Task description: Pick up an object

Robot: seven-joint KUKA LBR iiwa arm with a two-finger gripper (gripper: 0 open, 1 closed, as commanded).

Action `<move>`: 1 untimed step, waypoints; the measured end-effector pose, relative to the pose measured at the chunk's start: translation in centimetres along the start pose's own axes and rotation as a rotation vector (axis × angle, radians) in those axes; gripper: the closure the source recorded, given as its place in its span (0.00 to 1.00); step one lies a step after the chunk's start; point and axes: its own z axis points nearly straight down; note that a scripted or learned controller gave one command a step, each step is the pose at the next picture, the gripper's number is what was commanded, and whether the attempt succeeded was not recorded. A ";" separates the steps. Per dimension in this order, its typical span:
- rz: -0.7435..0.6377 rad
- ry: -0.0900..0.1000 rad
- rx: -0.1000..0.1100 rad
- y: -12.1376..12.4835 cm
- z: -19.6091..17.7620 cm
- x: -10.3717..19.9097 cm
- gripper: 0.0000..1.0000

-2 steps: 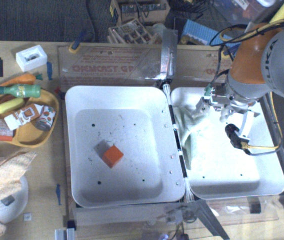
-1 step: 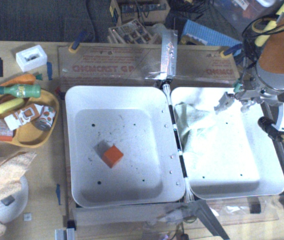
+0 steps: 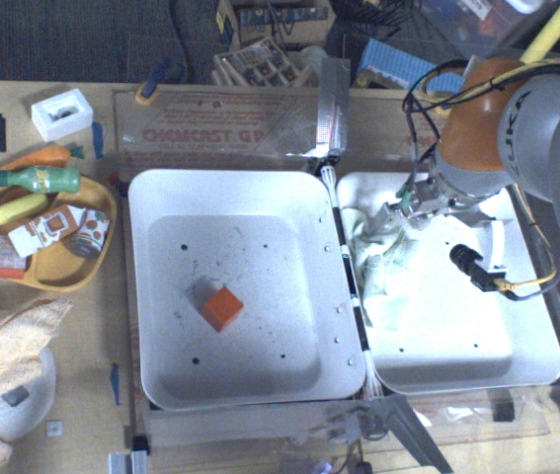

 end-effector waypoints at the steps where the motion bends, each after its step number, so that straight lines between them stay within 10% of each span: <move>1: -0.042 0.001 0.001 2.5 0.1 -0.3 0.00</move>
